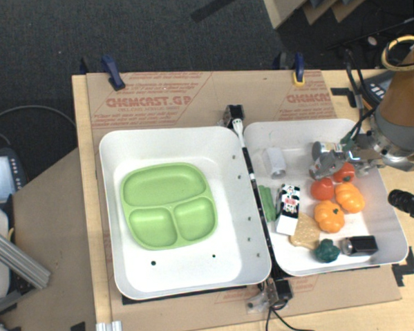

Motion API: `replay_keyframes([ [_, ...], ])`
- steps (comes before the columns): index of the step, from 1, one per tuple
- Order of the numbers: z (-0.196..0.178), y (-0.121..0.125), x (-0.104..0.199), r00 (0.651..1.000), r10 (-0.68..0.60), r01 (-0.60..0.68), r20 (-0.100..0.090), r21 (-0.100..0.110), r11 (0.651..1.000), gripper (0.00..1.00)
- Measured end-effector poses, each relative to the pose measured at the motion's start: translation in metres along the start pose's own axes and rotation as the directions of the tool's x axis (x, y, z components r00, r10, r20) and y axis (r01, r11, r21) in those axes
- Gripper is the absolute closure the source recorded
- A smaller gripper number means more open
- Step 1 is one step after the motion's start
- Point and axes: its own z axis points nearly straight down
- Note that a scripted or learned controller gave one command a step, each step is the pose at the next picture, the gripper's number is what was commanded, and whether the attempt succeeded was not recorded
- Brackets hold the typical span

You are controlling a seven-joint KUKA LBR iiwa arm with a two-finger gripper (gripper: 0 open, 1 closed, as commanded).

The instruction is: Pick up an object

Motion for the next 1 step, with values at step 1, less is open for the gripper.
replay_keyframes([
  [1,0.0811,-0.0366,0.0420,1.000,0.001,-0.001,0.004,-0.019,1.000,0.00],
])
